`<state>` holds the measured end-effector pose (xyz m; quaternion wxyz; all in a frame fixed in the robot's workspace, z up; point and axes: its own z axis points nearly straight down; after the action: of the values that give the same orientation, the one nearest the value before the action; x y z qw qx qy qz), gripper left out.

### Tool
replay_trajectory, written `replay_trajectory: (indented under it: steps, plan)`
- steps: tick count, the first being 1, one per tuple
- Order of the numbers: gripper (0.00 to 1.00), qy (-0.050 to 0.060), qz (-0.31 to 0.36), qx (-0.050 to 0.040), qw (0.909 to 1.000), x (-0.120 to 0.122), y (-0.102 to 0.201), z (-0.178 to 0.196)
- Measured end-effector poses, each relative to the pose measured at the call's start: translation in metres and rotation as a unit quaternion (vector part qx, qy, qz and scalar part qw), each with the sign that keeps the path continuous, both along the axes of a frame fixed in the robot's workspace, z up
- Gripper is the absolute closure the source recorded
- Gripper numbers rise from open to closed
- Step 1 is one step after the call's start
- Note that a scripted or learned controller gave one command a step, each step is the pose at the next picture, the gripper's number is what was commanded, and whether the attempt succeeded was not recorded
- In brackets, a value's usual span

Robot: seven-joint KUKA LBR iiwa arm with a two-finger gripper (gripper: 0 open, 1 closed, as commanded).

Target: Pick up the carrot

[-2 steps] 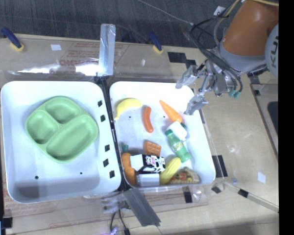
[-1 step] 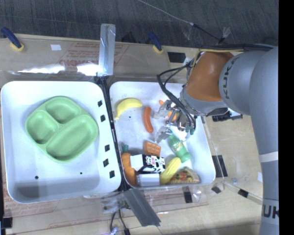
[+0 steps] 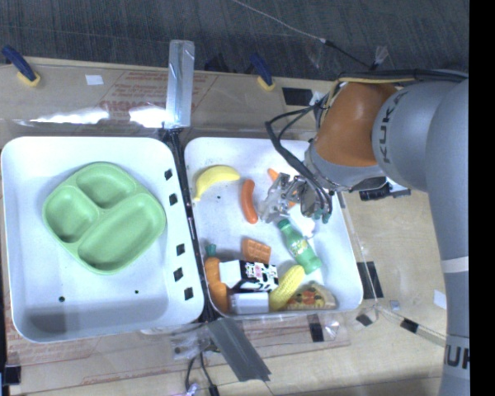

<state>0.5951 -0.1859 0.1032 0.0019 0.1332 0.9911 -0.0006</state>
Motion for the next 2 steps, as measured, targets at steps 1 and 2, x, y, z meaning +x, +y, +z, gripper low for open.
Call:
replay_trajectory:
  steps: [1, 2]
  plan:
    - [0.0, 0.0, 0.0, 0.0001, 1.0, 0.0, 0.0, 0.0]
    - [1.0, -0.001, 0.004, -0.0006, 1.0, 0.002, 0.002, 0.011]
